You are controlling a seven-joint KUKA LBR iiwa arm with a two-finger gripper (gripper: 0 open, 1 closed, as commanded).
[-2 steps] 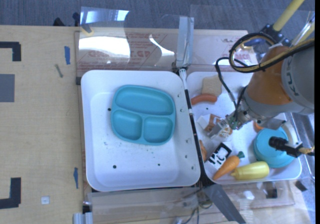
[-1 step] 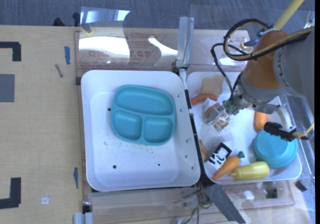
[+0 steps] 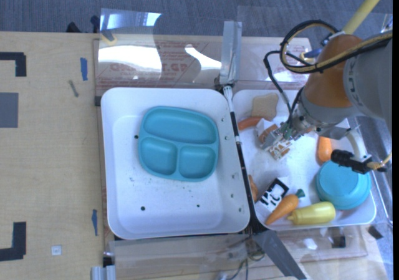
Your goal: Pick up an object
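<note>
On the pale wooden surface (image 3: 50, 148), the left shallow white bin (image 3: 118, 210) holds a teal three-compartment plastic plate (image 3: 177, 143). In the right white bin (image 3: 365, 213), the pincer (image 3: 282, 141) is down beside a tan bread slice (image 3: 265, 105); whether it grips anything I cannot tell. Nearer the front lie an orange plastic carrot (image 3: 283, 207), a yellow squash (image 3: 315, 213) and a blue bowl (image 3: 341, 186).
</note>
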